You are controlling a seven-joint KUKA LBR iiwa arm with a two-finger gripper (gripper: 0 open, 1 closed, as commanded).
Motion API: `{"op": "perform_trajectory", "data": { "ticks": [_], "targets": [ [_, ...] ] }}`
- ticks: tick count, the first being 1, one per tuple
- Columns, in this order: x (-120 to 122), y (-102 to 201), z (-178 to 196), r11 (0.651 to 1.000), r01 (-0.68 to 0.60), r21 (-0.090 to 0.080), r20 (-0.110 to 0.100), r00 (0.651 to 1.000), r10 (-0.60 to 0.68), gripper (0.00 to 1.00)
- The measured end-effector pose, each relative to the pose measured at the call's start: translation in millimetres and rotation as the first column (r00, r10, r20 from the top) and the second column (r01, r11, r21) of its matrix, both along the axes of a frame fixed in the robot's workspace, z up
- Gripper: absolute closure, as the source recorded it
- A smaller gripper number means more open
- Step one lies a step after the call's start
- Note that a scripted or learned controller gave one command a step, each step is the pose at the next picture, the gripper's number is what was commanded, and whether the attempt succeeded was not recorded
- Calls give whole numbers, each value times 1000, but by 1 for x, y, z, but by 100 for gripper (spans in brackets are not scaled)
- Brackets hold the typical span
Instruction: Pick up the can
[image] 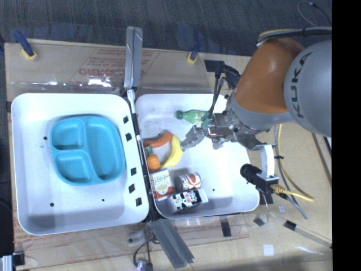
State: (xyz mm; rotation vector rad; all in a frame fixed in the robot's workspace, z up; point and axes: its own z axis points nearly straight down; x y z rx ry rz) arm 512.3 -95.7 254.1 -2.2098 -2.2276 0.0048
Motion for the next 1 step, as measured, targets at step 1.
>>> {"op": "perform_trajectory", "data": {
  "ticks": [1],
  "targets": [
    [-37, -22, -160, 998, -69, 1, 1, 998, 69, 0]
  ]
}}
